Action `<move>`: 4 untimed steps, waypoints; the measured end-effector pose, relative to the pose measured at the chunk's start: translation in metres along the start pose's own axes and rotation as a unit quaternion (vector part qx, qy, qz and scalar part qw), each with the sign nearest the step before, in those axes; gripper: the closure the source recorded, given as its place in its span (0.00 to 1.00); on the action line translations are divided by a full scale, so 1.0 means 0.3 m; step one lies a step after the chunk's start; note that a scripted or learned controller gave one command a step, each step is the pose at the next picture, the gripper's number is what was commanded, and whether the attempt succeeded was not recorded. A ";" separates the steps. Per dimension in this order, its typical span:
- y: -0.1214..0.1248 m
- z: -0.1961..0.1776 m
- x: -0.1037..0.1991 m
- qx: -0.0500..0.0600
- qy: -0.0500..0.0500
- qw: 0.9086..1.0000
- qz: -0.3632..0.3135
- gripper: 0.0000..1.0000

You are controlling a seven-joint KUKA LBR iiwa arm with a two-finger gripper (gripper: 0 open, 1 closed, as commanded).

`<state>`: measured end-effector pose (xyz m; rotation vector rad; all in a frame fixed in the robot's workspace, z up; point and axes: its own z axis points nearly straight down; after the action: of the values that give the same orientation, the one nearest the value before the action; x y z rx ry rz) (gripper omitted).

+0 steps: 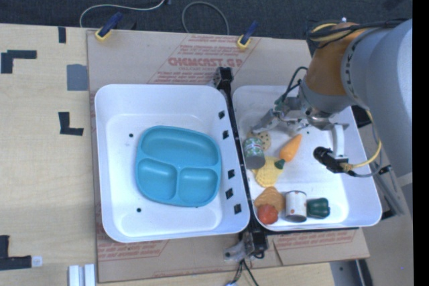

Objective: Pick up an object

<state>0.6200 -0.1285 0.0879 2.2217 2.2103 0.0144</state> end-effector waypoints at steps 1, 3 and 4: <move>0.091 -0.207 -0.076 0.002 -0.002 1.000 -0.004 0.00; -0.111 -0.006 -0.103 0.001 0.000 1.000 -0.002 0.00; -0.180 -0.008 -0.108 -0.002 -0.002 1.000 -0.002 0.00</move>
<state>0.5659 -0.1606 0.0897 2.2135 2.2117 0.0145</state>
